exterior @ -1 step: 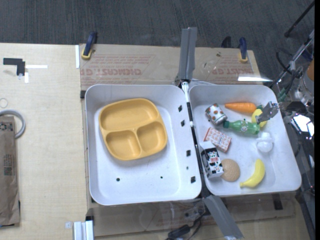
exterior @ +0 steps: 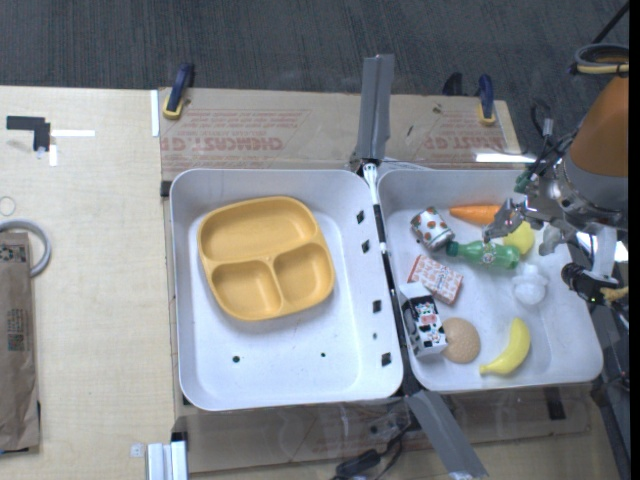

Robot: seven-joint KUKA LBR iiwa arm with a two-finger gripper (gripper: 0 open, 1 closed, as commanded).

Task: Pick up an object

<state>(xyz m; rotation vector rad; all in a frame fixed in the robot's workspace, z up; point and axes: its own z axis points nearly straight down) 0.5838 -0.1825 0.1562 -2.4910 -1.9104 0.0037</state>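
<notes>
Now the end effector [exterior: 508,220] hovers at the right bin's [exterior: 560,373] one o'clock, over the green bottle [exterior: 487,254]; I cannot tell its opening. Probably the approach step: next, descend and close.

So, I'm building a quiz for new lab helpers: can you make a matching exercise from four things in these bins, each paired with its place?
Things:
1. yellow divided plate
2. carrot
3. banana
4. round cookie

Places:
A. right bin, far edge
B. left bin
C. right bin, just left of the banana
D. right bin, near right corner

Pairs: 1-B, 2-A, 3-D, 4-C
</notes>
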